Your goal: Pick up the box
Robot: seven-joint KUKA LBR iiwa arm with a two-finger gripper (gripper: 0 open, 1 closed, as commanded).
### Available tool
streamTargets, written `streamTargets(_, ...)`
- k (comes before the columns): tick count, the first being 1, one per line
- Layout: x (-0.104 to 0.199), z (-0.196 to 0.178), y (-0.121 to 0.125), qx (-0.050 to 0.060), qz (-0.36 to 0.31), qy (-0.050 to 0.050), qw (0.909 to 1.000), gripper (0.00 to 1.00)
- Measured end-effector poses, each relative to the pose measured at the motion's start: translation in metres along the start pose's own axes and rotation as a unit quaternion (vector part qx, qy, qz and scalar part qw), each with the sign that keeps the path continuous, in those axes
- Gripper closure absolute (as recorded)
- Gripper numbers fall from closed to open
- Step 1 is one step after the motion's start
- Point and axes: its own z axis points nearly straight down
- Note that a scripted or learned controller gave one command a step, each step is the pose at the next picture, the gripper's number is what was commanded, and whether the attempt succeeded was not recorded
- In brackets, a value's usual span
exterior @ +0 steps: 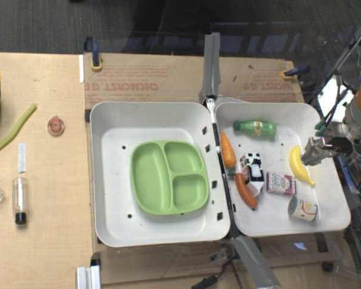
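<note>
A small pink box (pixel 281 183) lies flat in the right bin (pixel 271 112), near its middle front. My gripper (pixel 313 153) hangs at the bin's right side, just right of a banana (pixel 299 165), up and to the right of the box. Nothing shows between the fingers, and their state is unclear from this angle.
The right bin also holds a green bottle (pixel 255 128), a carrot (pixel 228 150), a sausage (pixel 246 192), a black-and-white cow toy (pixel 252 166) and a tipped cup (pixel 303 209). A green divided plate (pixel 169 177) sits in the left bin (pixel 111 179). Loose items lie on the bench at left.
</note>
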Motion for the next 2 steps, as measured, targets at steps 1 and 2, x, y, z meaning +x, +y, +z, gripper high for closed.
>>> streamTargets(1,0.0,0.0,0.0,0.0,0.0,0.0,1.0,0.0)
streamTargets(2,-0.02,0.138,0.008,0.002,0.09,0.001,0.996,0.0)
